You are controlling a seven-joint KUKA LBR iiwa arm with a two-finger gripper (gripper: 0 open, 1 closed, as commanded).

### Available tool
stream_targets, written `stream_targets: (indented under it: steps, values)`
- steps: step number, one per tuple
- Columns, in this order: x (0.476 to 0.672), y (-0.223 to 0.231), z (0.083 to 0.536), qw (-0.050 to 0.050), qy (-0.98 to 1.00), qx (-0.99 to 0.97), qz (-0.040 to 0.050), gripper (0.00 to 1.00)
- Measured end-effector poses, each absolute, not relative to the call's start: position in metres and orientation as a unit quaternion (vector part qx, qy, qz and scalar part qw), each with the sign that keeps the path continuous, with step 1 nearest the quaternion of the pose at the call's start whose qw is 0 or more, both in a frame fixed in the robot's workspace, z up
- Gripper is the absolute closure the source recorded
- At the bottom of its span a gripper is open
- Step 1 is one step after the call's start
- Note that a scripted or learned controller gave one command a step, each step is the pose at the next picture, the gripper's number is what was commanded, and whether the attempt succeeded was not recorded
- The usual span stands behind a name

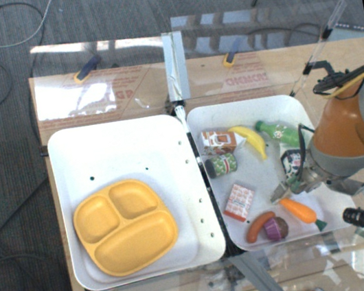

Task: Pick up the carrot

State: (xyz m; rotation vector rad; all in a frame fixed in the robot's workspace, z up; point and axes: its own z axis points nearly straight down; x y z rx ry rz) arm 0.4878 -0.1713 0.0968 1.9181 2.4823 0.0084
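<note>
Camera view — carrot (298, 211) just below tool (296, 183)

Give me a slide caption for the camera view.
End effector hovering just above the carrot in the right bin; yellow divided plate in the left bin.

Two bins sit side by side on the desk (50, 109). The left bin (98, 142) holds a divided plate (125, 226) toward its 7 o'clock corner. In the right bin (279, 104), a carton (221, 141) lies at 11 o'clock, a banana (251, 139) just right of it, a bottle (279, 132) at 1 o'clock. A can (222, 165) lies below the carton, a packet (239, 201) below that. A sausage (258, 226) and onion (276, 228) touch at 6 o'clock. The carrot (300, 212) lies at 5 o'clock, the tool (294, 188) just above it
</note>
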Motion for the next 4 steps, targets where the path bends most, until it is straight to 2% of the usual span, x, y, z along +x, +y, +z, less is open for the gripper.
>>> stream_targets:
  steps: [1, 2, 3, 4]
  values:
    - [0.497, -0.083, 0.201, -0.002, 0.826, 0.564, -0.0011, 1.0]
    - [0.483, -0.064, 0.189, -0.003, 0.77, 0.639, -0.0021, 1.0]
    - [0.483, -0.128, 0.096, -0.001, 0.621, 0.783, -0.002, 1.0]
    - [0.483, -0.062, 0.219, 0.0, 0.522, 0.853, -0.004, 1.0]
